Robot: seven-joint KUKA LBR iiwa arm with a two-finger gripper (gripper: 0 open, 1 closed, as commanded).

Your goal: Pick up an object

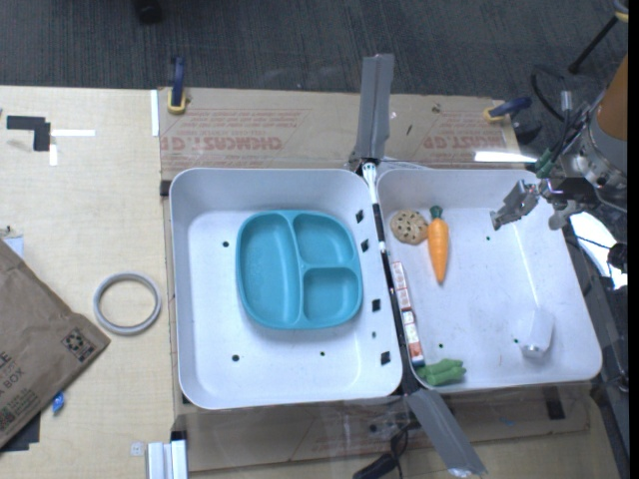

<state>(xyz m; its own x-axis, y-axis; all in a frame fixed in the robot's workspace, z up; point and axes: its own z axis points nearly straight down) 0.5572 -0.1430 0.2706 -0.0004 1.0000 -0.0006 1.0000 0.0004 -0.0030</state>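
Carrot (438, 248) upright in frame, tip toward near edge; fingers (516, 207) state unclear, nothing held.

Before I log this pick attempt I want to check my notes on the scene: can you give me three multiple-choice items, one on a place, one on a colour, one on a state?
1. Where does the carrot lie?
A. in the right bin
B. on the blue plate
C. on the cardboard

2. What colour is the divided plate in the left bin?
A. red
B. blue
C. yellow

3. How does the tool stand to the objects?
A. clamped on the carrot
B. pressing on the cookie
C. apart from them all

Answers:
1 A: the carrot lies on the right bin's floor beside the cookie.
2 B: it is plainly light blue.
3 C: the tool is at the upper right of the right bin, nothing between its fingers.
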